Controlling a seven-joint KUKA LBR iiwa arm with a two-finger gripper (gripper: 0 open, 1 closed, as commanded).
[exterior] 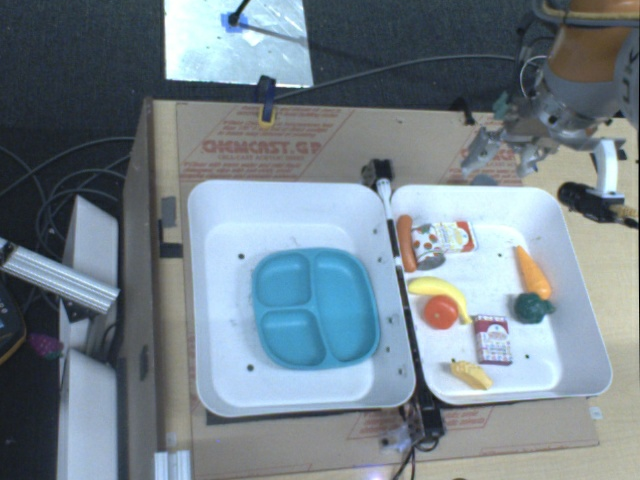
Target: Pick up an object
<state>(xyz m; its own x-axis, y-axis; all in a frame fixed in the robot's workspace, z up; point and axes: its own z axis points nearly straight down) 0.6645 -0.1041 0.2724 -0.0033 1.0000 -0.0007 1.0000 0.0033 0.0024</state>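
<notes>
Objects for picking lie loose in the right bin [575, 268], spread apart so each can be taken singly: corn [470, 373] nearest, then a small red box [493, 340], tomato [441, 312], banana [437, 289], carrot [532, 270]. Beyond the far rim hovers the hand [503, 149], fingers apart, grasping nothing.

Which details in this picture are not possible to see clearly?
- Gripper, camera view: blurred and small, so whether it is open or shut cannot be told.
- Arm: cut off by the top edge.
- Red box: print too small to read.
- Hot dog: partly hidden by the bin's rim.
</notes>
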